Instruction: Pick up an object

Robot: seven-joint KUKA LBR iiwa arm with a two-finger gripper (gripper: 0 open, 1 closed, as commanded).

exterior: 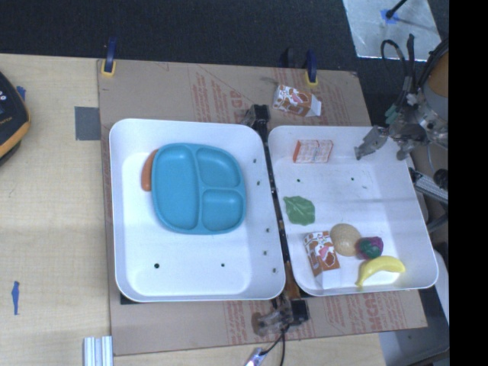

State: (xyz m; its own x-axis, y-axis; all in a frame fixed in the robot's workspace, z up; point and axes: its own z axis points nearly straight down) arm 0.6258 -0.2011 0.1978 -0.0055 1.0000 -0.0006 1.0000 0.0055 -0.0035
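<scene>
Hovering over the right bin's [396, 204] far corner, the gripper [379, 145] showed fingers spread, holding nothing. Just beside them lay a small snack packet [313, 151]: light, crinkly, best pinched across its short sides.

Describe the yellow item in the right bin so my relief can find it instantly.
Start at the right white bin and go to its near right corner. The banana lies there, a curved yellow toy just below the purple piece and the tan potato-like ball. It is the only yellow, crescent-shaped thing in that bin.
</scene>
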